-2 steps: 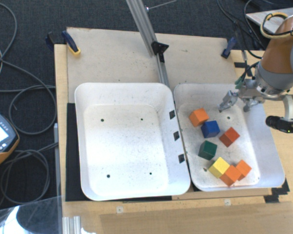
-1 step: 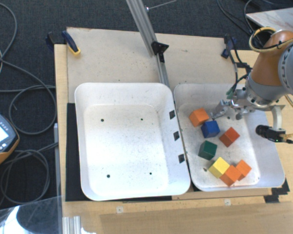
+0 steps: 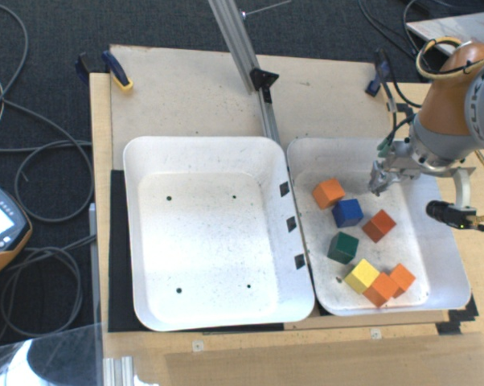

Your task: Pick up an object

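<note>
Gripper (image 3: 379,185) hangs over the right bin (image 3: 306,155), and I cannot tell its state. Nearest lie the orange cube (image 3: 329,192) at nine o'clock and the blue cube (image 3: 347,211) at seven o'clock.

A pale wooden bench (image 3: 194,79) carries two shallow white bins side by side: the left bin (image 3: 145,240) reaches its front edge, the right bin (image 3: 443,272) its front right corner. Clamps (image 3: 117,69) grip the back corners.
</note>
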Motion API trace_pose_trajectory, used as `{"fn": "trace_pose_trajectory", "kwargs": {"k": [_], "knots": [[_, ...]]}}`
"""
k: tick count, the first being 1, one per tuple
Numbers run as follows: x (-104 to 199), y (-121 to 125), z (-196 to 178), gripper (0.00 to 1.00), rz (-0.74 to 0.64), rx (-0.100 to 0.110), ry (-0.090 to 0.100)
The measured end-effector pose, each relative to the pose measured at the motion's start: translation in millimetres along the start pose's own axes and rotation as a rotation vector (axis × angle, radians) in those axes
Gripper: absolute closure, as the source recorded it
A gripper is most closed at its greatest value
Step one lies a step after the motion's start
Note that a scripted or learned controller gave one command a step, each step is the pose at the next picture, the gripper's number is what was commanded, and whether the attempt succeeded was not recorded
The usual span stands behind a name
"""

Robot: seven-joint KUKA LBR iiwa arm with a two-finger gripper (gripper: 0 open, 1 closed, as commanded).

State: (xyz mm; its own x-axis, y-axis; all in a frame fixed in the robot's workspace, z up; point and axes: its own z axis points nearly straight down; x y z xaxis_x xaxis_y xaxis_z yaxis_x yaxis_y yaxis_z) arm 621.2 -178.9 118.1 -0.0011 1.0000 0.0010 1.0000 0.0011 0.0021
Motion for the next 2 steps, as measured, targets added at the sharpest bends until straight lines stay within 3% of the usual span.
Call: {"fn": "trace_pose_trajectory", "kwargs": {"k": [2], "knots": [[2.9, -2.2, -117.7, 1.00, -0.001, -0.006, -0.003]]}}
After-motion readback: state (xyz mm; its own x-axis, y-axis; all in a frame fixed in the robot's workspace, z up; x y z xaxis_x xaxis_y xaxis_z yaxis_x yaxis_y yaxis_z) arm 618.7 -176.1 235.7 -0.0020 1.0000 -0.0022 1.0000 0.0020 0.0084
